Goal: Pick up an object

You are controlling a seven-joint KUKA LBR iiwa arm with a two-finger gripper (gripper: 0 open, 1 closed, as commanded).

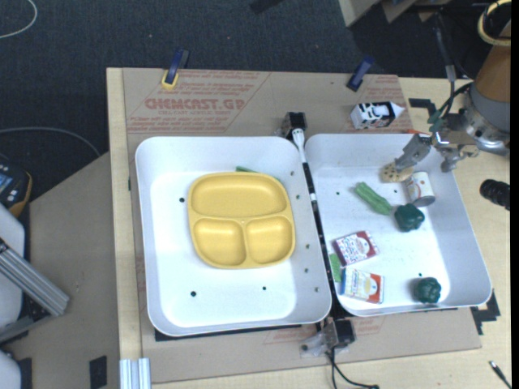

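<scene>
Tan block (pixel 395 172), pincer (pixel 415 154) just above, fingers' spread unclear

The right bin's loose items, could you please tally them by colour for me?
Green: 3, a long pod, a round lump, a round lump
Red and white packets: 2
Tan block: 1
White cylinder: 1
Total: 7 in the right bin

Claw (pixel 403 165) low, arm from right
</scene>
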